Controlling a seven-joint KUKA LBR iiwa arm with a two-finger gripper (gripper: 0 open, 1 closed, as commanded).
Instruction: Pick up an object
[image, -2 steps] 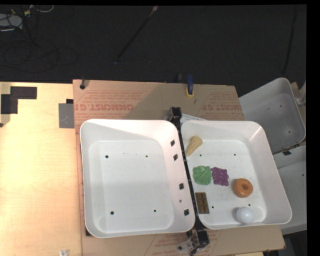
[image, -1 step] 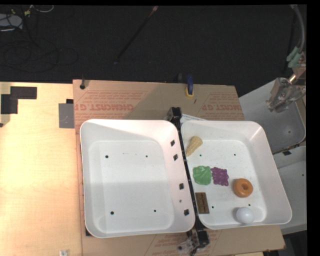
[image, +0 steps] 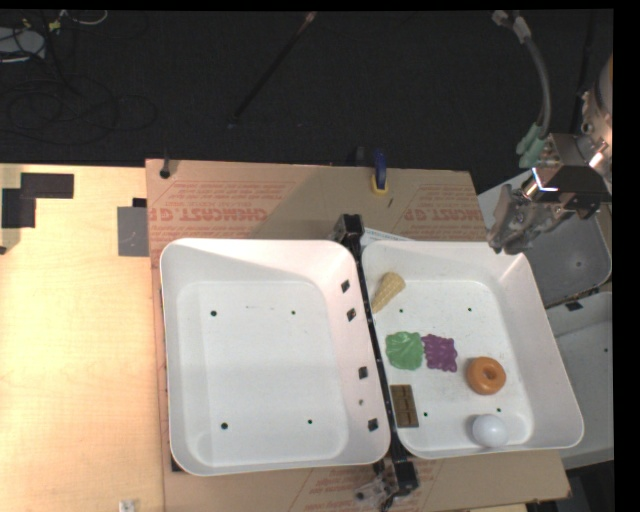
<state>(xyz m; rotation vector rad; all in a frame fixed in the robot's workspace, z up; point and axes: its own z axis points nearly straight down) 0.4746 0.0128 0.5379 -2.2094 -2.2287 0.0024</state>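
We've got the gripper (image: 512, 232) parked above the far right corner of the right bin (image: 530, 300) — can't tell its state. All candidates sit in that bin: one cone (image: 388, 290), one green piece (image: 405, 349), one purple piece (image: 439, 352), one orange ring (image: 486, 375), one white ball (image: 490, 429), one brown block (image: 403, 405). Risks: green and purple touch — likely double grab; ball may roll

Two bins (image: 255, 260), six small objects (image: 487, 375)
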